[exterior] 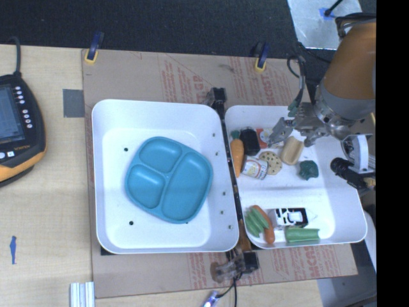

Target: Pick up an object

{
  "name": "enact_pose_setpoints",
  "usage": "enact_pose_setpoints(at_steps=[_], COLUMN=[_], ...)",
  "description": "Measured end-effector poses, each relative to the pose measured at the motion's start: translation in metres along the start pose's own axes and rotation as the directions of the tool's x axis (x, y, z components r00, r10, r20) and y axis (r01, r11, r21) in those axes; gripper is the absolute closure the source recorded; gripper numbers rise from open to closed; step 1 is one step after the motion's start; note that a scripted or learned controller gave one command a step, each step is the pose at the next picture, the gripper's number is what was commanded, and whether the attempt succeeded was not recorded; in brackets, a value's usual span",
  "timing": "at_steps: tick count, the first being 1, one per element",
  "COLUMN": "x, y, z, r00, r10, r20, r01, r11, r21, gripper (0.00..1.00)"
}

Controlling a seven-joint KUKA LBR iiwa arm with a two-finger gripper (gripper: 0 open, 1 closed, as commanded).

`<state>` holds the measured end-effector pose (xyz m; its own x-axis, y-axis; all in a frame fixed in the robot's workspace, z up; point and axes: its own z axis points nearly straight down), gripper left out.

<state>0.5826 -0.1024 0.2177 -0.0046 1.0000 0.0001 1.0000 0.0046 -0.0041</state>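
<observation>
My gripper hangs over the back of the right bin, fingers spread open with nothing between them. Just in front of it lies a tan cylinder-shaped piece. Close by are a chip cookie, a small labelled jar on its side, a dark green lump, an orange carrot, a black piece and a small red piece. Near the front lie a green pod, a red-orange sausage, a black-and-white card and a green cucumber.
The left bin holds a blue divided plate. A black and orange handheld pendant rests on the bench at far left. Clamps pin the cardboard sheet at the back edge.
</observation>
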Motion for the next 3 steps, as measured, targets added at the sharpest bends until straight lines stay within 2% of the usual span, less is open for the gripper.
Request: enact_pose_setpoints(at_steps=[1, 2, 3], x=[-0.064, -0.070, -0.110], y=[0.010, 0.075, 0.025], z=[0.124, 0.124, 0.124], r00=[1.000, 1.000, 1.000], r10=[0.002, 0.002, 0.002], r20=[0.004, 0.000, 0.001], r01=[-0.002, -0.002, -0.002], r11=[1.000, 1.000, 1.000], r21=[-0.004, -0.004, -0.003], gripper=[0.00, 0.00, 0.00])
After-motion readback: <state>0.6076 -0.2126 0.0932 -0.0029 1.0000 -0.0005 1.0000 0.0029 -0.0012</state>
